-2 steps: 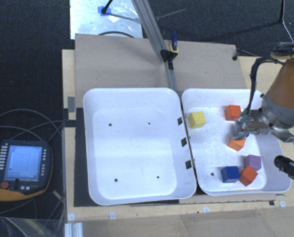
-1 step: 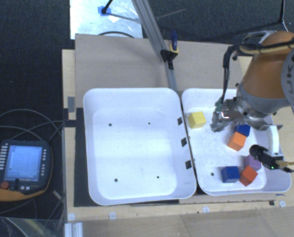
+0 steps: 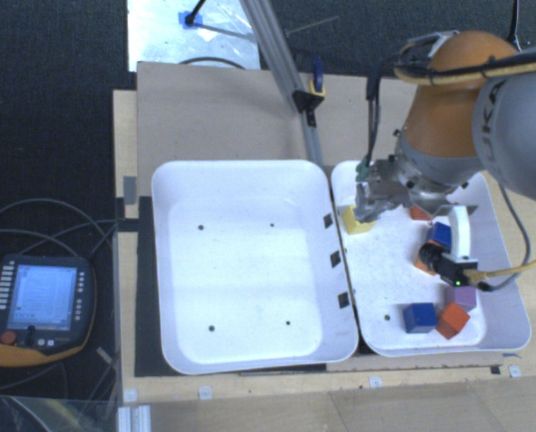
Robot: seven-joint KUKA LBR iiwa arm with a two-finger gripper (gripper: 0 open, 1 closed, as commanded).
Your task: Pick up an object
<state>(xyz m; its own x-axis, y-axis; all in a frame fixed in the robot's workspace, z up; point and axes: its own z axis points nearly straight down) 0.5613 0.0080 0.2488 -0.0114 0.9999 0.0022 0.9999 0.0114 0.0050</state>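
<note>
Looking down, I see my gripper (image 3: 368, 207) low in the right bin (image 3: 493, 336), by its left wall. It sits right on top of a yellow block (image 3: 358, 223). I cannot tell how wide the jaws are or if they hold anything. A blue block (image 3: 420, 317), an orange block (image 3: 450, 321) and a purple block (image 3: 464, 297) lie near the front.

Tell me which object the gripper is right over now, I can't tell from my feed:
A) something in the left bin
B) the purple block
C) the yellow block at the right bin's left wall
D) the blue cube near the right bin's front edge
C: the gripper sits over the yellow block by the right bin's left wall, well away from the blue cube.
</note>
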